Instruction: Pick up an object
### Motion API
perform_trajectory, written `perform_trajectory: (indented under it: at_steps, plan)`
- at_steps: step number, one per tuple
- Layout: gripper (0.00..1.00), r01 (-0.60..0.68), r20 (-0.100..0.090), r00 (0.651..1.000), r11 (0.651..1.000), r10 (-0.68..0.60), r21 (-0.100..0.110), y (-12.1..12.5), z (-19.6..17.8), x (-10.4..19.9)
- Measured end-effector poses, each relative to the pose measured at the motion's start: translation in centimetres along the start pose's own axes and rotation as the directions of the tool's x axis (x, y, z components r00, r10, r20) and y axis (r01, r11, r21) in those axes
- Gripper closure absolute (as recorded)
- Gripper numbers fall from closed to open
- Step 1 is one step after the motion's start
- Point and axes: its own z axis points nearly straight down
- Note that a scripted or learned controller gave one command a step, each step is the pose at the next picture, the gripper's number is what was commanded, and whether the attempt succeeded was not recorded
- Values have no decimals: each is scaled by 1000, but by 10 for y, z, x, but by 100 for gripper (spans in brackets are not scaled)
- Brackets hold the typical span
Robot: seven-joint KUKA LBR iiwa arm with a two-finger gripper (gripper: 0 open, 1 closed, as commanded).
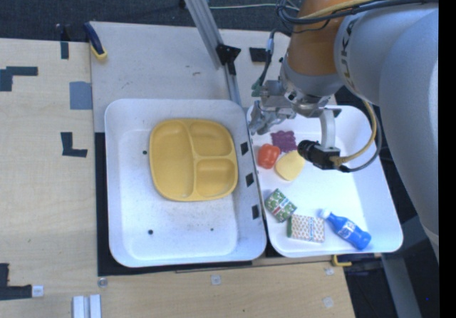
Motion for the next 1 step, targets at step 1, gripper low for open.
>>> perform_trajectory:
  at_steps: [1]
  plan:
    - [100, 0, 0, 1000, 1000, 0, 1, -29, -2, 53]
